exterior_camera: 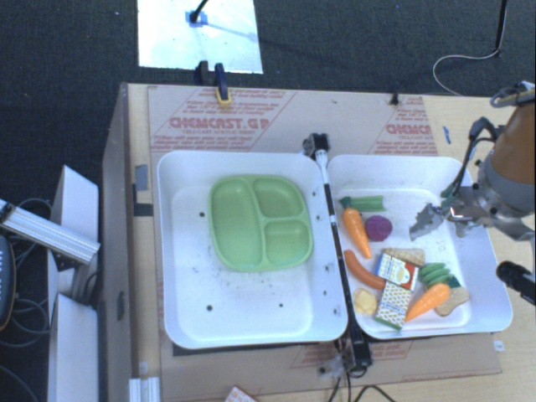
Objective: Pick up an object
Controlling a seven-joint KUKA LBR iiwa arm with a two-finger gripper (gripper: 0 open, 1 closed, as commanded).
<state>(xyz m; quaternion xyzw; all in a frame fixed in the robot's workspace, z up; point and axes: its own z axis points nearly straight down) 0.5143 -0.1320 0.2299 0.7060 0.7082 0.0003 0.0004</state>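
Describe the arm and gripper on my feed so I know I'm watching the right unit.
A grey arm with an orange band above the wrist enters from the right. A dark cable loops beside the wrist. It ends in a grey metallic two-finger gripper with short, angular fingers.

This is a robotics lab or test cell, not a home. A grey arm (511, 170) with an orange band reaches over a table (251, 124) covered by a printed protective sheet. Two shallow white bins (180, 308) sit side by side on it, clipped at their join. One holds a green divided plate (260, 223), the other plastic toy food (402, 266). Dark carpet (59, 57) surrounds the table, with loose cables (469, 57), an aluminium rail (46, 233) and a white floor sheet (197, 23) nearby
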